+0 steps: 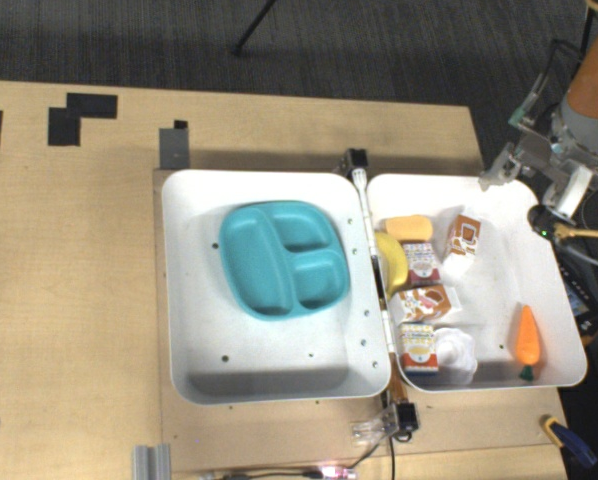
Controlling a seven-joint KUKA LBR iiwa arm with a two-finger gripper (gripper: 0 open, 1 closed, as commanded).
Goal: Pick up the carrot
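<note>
The carrot (527, 336) is orange with a small green stem end. It lies in the right bin (499, 268) near the front right corner, stem end toward the front wall, with nothing touching it. My gripper (535, 176) hangs over the back right corner of that bin, below the orange-banded wrist (591, 80). It is well behind the carrot and apart from it. Nothing shows in its grasp.
A banana (391, 258), a yellow block (409, 229), several brown-and-white packets (424, 303) and a clear plastic cup (459, 353) crowd the right bin's left half. A teal divided plate (284, 258) lies in the left bin (194, 298). Cables run along the bench's right edge.
</note>
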